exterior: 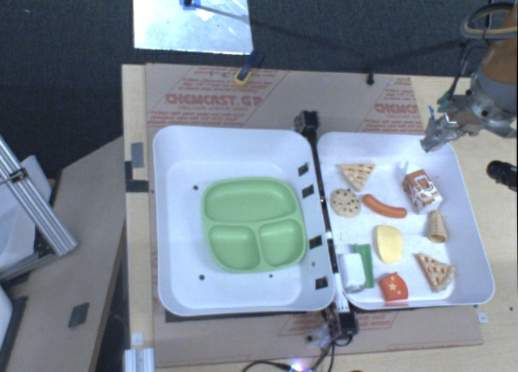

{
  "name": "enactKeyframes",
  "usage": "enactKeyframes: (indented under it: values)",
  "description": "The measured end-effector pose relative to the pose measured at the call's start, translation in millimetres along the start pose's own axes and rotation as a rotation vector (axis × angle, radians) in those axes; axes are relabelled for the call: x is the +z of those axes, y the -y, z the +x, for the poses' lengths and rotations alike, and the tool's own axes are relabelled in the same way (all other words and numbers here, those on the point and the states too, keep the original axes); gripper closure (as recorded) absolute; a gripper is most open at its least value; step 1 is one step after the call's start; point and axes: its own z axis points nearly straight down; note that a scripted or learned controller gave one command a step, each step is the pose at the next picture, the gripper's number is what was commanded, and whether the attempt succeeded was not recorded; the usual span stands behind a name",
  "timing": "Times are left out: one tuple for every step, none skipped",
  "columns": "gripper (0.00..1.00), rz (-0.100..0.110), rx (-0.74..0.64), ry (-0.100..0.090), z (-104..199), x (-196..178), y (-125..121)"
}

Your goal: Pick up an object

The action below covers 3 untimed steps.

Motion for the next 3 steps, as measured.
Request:
enactKeyframes:
  values:
    - [1.0, 0.006, -0.003, -0.003, 58, 8, 14]
    - [1.0, 0.006, -0.004, -0.004, 116, 9, 19]
    - [1.0, 0.007, -0.004, -0.004, 165, 11, 34]
